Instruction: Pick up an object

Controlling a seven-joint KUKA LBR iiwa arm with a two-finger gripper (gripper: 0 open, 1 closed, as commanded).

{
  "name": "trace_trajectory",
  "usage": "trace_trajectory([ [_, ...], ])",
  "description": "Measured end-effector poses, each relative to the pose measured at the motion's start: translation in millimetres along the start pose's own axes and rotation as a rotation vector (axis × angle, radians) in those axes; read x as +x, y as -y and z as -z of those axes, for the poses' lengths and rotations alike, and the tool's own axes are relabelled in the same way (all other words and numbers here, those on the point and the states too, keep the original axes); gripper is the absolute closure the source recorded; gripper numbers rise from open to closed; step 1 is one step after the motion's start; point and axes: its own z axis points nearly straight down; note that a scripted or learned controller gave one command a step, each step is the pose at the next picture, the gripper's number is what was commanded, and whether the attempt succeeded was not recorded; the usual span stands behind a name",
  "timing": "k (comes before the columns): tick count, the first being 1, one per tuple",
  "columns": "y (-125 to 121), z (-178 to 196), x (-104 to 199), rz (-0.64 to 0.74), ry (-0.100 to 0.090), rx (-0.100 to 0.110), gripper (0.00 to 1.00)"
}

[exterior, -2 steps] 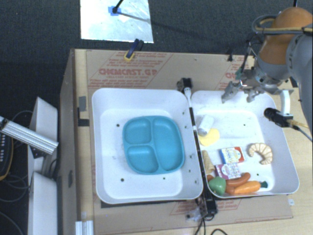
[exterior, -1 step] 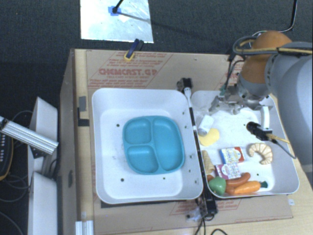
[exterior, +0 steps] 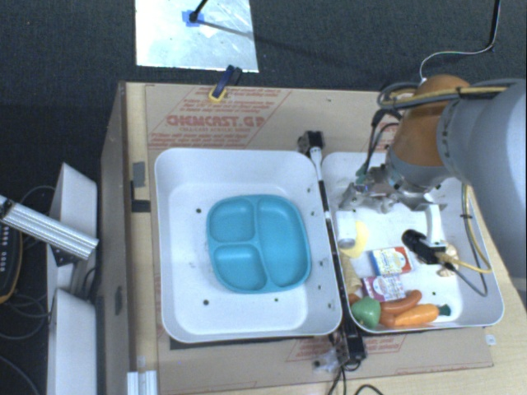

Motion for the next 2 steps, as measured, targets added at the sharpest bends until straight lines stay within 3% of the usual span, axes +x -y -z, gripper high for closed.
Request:
trace_trajectory([
  [1,12.8,-0.1,-31.4,-0.003,0.001,0.000,0.00],
  [2,59.9,-0.2,-78.3,-0.004,0.002,0.001,0.00],
])
